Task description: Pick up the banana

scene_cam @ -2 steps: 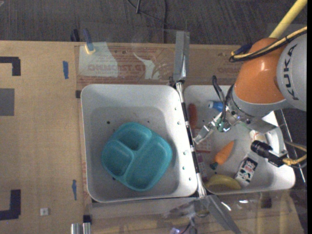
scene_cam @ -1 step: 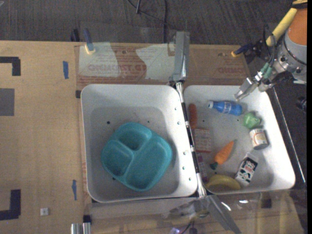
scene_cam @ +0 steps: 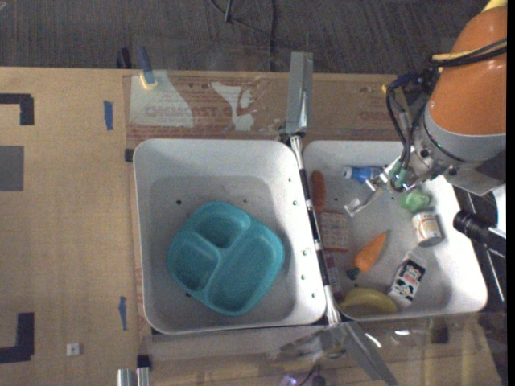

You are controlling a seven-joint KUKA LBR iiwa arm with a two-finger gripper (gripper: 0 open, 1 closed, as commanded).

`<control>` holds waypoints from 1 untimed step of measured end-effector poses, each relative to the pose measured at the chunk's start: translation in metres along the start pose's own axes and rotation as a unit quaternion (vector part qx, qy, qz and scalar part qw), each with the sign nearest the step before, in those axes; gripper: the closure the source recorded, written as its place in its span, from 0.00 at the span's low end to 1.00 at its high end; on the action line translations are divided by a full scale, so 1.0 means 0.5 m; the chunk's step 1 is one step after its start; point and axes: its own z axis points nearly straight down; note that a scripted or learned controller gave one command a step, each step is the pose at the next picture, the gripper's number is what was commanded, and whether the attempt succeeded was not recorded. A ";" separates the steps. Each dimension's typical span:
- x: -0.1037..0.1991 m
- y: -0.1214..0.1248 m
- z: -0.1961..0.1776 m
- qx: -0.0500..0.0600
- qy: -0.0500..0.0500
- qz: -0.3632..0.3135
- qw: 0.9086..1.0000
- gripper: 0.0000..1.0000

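Camera view, looking down at a slant, takes in one wooden surface (scene_cam: 72, 240) carrying two shallow white bins side by side, and one grey arm with an orange band (scene_cam: 475, 71) reaching in from the right. Left bin (scene_cam: 153, 175) holds a single teal divided tray (scene_cam: 227, 257) with three compartments, lying slightly turned near the middle of the bin floor. Right bin (scene_cam: 467, 288) holds the smaller things, one of each: a flat printed card or packet (scene_cam: 333, 232) by the left wall, an orange carrot (scene_cam: 370, 252) lying tilted near the centre, a reddish-brown sausage-like piece (scene_cam: 318, 190) along the left wall, a blue item (scene_cam: 364, 173) at the far side, a green object (scene_cam: 418, 200) under the wrist, a small round tin (scene_cam: 428, 227) just near of it, and a small dark printed carton (scene_cam: 409, 281) near the near wall. One banana (scene_cam: 368, 300), yellow, lies flat in the near left corner of the right bin, just left of the carton and near of the carrot, touching nothing that I can make out. Hanging over the far part of the right bin, beside the green object and well apart from the banana, the jaws (scene_cam: 385, 185) stand apart with nothing between them.
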 end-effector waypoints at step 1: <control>-0.070 -0.120 0.199 0.000 0.000 -0.116 0.993 0.00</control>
